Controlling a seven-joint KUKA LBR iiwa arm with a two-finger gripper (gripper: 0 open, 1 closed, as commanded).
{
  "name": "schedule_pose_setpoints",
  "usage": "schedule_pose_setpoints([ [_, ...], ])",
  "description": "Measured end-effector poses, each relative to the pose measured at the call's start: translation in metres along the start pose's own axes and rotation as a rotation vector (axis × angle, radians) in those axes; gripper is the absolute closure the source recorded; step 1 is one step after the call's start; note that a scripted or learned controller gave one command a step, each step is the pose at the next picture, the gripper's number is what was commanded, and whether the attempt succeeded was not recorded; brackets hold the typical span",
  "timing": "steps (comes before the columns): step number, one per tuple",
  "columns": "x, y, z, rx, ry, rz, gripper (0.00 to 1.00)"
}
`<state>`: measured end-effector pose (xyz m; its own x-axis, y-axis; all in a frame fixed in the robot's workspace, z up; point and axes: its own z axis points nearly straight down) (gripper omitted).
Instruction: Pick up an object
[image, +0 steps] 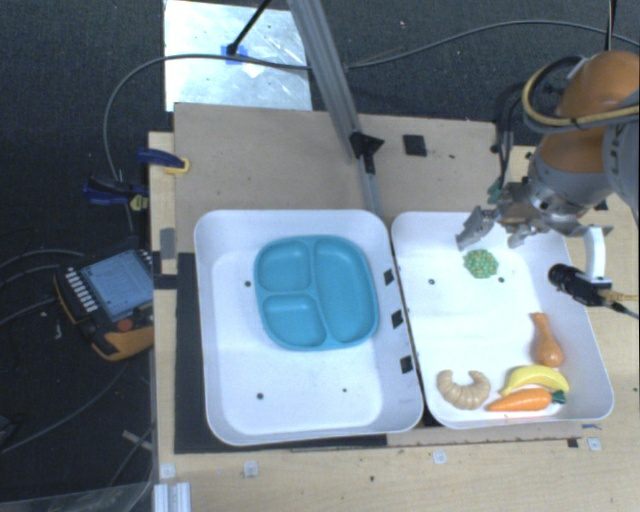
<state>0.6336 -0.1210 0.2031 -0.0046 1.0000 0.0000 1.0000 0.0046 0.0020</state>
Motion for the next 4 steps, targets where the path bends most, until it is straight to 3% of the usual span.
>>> schedule_pose_setpoints([
  [1,-0.002,0.004,0.061,0.004,0.000,0.002,0.00],
  [2,-0.002,0.007,0.108,-0.006,-0.003,0.002,0.00],
  [3,-0.003,0.010,0.092,-0.017,-0.007,0.001,1.00],
  [4,0.001,0.005,0.031,-0.005,-0.001,-0.001,1.00],
])
